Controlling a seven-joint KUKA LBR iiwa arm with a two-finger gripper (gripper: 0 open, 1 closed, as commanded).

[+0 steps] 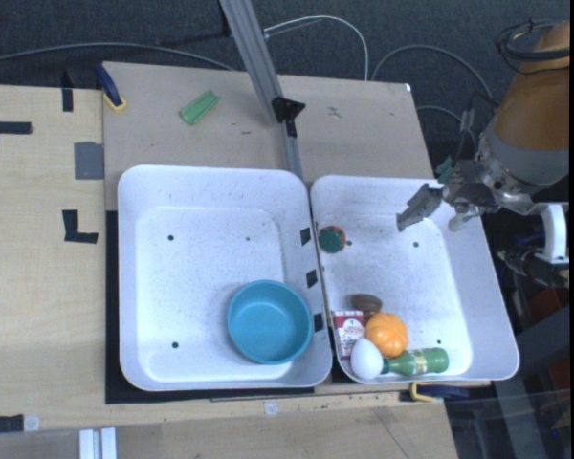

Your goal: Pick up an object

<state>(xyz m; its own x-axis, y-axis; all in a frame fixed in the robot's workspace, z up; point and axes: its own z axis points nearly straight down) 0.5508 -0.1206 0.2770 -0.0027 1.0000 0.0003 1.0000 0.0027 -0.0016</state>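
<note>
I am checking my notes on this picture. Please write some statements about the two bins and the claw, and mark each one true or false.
1. The blue bowl sits in the left bin. True.
2. The orange ball lies in the left bin. False: it is in the right bin, at its near edge.
3. The claw holds the white egg. False: the claw hangs over the right bin's far right part, apart from the egg.
4. A green bottle lies on its side next to the egg. True.
5. A green block lies on the bench beyond the bins. True.
</note>
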